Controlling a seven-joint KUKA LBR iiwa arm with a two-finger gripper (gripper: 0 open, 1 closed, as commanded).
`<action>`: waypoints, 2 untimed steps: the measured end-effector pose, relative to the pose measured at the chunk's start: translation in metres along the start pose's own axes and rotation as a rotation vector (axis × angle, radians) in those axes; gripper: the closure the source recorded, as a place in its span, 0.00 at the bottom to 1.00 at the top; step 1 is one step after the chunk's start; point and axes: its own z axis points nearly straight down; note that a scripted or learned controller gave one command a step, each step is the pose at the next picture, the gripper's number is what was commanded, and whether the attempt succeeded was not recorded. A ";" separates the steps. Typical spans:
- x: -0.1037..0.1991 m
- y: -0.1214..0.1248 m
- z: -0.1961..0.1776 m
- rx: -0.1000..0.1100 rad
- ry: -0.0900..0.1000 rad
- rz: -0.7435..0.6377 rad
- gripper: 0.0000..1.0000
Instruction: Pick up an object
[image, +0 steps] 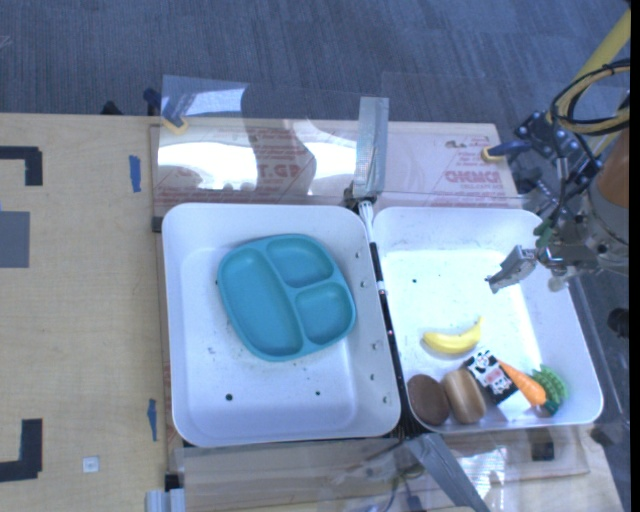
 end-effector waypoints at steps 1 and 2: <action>0.017 -0.049 0.118 0.008 0.001 0.165 0.00; -0.017 -0.044 0.172 -0.006 0.001 0.074 0.00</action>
